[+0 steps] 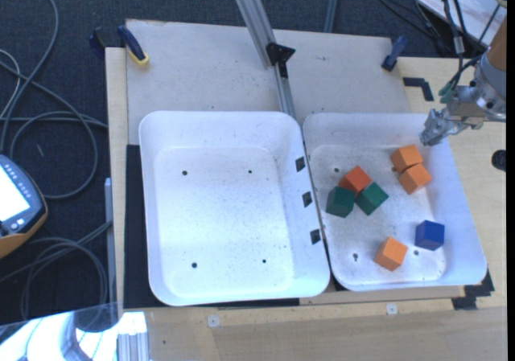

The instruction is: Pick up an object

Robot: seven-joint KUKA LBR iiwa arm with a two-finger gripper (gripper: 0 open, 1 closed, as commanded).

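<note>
Arm: reaches in from the right, gripper (433, 131) pointing down over the right bin's (463, 215) far right corner.
Gripper: cannot tell its state.
Blocks: clustered in the right bin, orange block (406, 157) nearest the gripper.

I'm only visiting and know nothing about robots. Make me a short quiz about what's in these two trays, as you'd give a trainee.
1. True or false: every block lies in the right tray.
2. Which colour has just one block? A) orange B) green C) blue
3. Fill in: the gripper hangs over the right tray's ____ right corner.

Key
1. True; the left tray holds no blocks.
2. C: one blue block. There are two green blocks and several orange blocks.
3. Far (upper), close to the orange blocks.
</note>
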